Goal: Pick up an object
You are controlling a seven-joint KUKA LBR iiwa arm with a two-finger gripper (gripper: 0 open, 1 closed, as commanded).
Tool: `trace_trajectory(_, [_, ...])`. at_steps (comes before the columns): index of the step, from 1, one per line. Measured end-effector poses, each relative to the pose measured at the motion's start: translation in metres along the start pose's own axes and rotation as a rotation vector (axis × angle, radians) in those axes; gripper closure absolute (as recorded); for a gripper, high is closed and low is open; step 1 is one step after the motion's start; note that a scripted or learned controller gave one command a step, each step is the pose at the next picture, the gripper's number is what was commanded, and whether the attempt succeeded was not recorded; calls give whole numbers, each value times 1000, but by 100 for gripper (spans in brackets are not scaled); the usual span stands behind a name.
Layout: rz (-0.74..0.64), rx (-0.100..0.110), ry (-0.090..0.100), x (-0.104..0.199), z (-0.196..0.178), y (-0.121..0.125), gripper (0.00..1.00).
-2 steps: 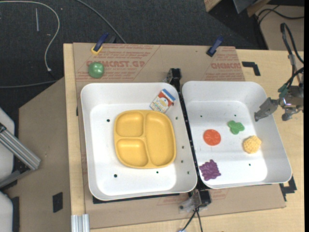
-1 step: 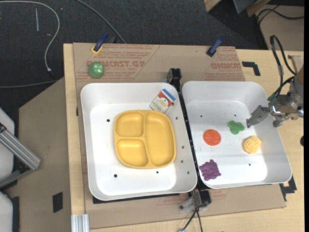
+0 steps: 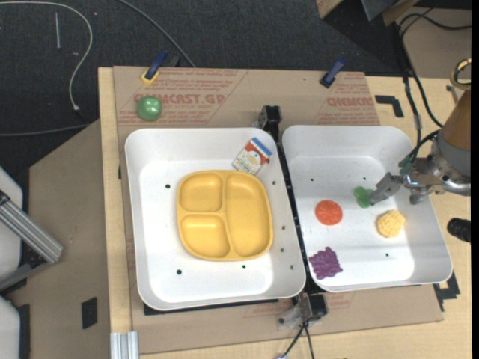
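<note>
1. reaching in from the right, the grey arm (image 3: pixel 456 144) holds its gripper (image 3: pixel 372 195) low over the right bin (image 3: pixel 352 137), about midway between that bin's near and far edges.
2. the fingertips sit at a small green object (image 3: pixel 364 197); it touches or sits just beside them, and i cannot tell whether the jaws are open, closed, or clamped on it.
3. an orange-red round object (image 3: pixel 328 212) lies just left of and slightly nearer than the green one, on the bin floor.
4. a yellow bumpy object (image 3: pixel 390 223) lies near the gripper, on its near side.
5. a purple cluster (image 3: pixel 325 262) rests at the near left corner of the right bin.
6. the left bin (image 3: pixel 150 200) holds a yellow divided tray (image 3: pixel 224 215) and, at its far right, a small carton (image 3: pixel 251 155) tilted against the wall.
7. a green ball (image 3: pixel 150 108) sits on the cardboard (image 3: pixel 224 96), beyond the left bin's far left corner.
</note>
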State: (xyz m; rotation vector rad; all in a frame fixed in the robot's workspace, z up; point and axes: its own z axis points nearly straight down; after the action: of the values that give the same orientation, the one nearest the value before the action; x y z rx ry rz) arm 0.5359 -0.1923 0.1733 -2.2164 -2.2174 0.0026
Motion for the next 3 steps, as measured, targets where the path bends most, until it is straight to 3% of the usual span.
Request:
trace_trajectory(1, [1,0,0,0,43,2,0])
trace_trajectory(2, [1,-6,-2,0,29,4,100])
trace_trajectory(3, [-1,-13,-6,1,-31,14,100])
